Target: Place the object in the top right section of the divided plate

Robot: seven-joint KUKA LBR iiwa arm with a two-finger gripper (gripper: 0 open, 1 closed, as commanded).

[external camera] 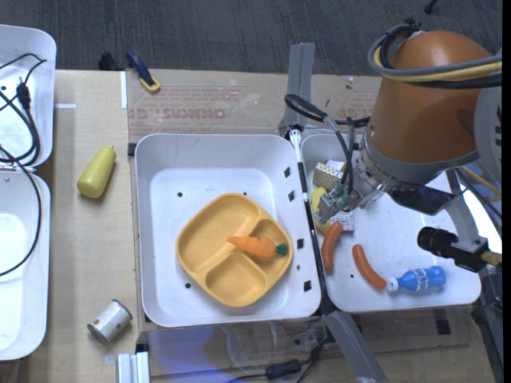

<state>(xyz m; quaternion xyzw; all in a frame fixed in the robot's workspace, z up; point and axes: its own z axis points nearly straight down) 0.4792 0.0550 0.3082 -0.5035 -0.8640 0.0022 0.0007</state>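
- Outside the bins on the far left, you have a yellow bottle [97,173] lying on the bench and a small can [109,320] on its side nearer the front edge.
- The left bin [160,214] holds the plate [234,250], a yellow divided one, turned at an angle.
- A carrot [256,246] lies on the plate, straddling the ridges near the middle, its long axis running left to right with the green end pointing right.
- Two sausages [330,244] lie in the right bin [415,290], one against its left wall, the other beside a blue bottle [419,278].
- The gripper [339,198] hangs over the right bin's left part, above a clutter of small items; you cannot tell how far apart it stands or whether it has anything.
- The carrot lies left of the gripper and nearer the front, across the wall between the bins, so your judgement should be that any reach goes leftward.
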